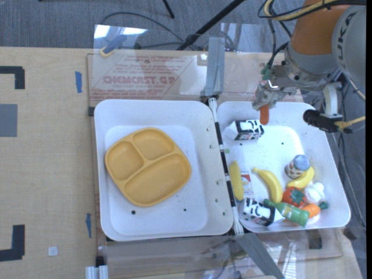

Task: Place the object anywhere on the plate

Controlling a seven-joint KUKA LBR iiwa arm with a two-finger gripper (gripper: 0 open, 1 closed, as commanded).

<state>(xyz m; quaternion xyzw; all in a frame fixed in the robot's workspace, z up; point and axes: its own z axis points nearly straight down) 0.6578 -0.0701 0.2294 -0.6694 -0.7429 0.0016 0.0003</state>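
Note:
A yellow divided plate [148, 165] lies in the left white bin [110, 118]. My gripper [265, 105] hangs over the far left part of the right bin [331, 150]. A small orange object [264, 116] sticks out downward from between its fingers, so it is shut on that object. The object hangs just above a black-and-white carton [248, 129], and the plate is well off to the gripper's left.
The right bin holds a yellow banana [268, 183], a long yellow piece [235, 180] by the divider, a second black-and-white carton [258, 211], a green bottle [293, 214] and a cluster of toys [300, 173]. A clear sheet [142, 77] lies behind the bins.

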